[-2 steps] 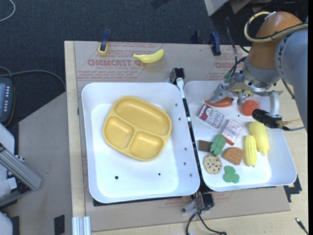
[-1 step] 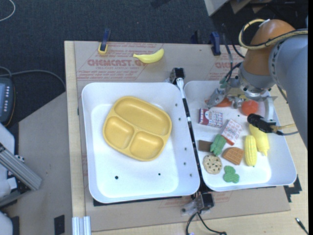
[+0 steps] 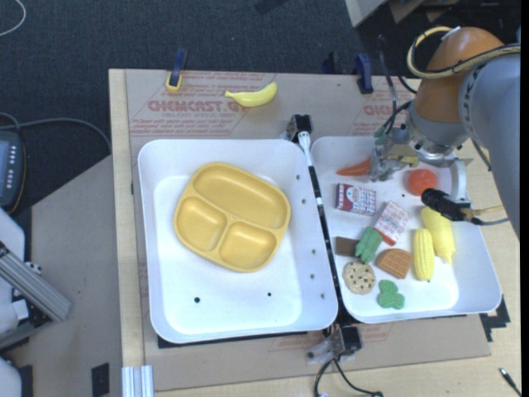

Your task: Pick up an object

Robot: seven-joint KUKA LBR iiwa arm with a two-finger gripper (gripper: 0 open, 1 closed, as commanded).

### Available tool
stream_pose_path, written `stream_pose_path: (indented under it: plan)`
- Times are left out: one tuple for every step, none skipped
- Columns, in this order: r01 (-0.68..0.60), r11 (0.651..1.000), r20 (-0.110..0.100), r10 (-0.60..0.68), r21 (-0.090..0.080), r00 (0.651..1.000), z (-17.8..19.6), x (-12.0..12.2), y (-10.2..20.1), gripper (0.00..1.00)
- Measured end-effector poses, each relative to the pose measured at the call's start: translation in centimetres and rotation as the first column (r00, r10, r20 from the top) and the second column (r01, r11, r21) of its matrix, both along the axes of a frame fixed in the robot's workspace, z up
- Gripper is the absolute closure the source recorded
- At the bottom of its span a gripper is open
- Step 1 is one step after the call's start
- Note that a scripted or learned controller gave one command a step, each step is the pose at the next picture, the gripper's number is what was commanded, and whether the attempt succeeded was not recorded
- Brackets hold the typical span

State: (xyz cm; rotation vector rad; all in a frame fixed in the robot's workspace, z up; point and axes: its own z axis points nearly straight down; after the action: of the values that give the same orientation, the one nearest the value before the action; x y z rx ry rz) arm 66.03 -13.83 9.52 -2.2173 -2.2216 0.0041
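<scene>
The right bin holds several toy foods. Among them are an orange carrot, a red tomato, a red-and-white carton, a pink-and-white packet and a corn cob. A green piece, a cookie, a toast-coloured piece and a green broccoli lie nearer the front. My gripper hangs low at the bin's far end, between the carrot and the tomato, just right of the carrot's thick end. Nothing shows as lifted off the bin floor.
The left bin holds a yellow divided plate. A yellow banana lies on the cardboard behind the bins. A black rod runs along the divide between the bins. The grey arm crosses the far right corner.
</scene>
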Motion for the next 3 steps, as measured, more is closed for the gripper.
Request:
stream_pose_path:
  plan:
    - [0.001, 1.000, 0.010, -0.001, -0.001, 1.000, 4.4, -0.2, 0.2, 1.00]
    - [0.001, 1.000, 0.011, -0.001, -0.002, 1.000, 9.8, 1.0, 0.3, 1.00]
    - [0.001, 1.000, 0.011, -0.001, -0.002, 1.000, 13.3, 1.1, 0.3, 1.00]
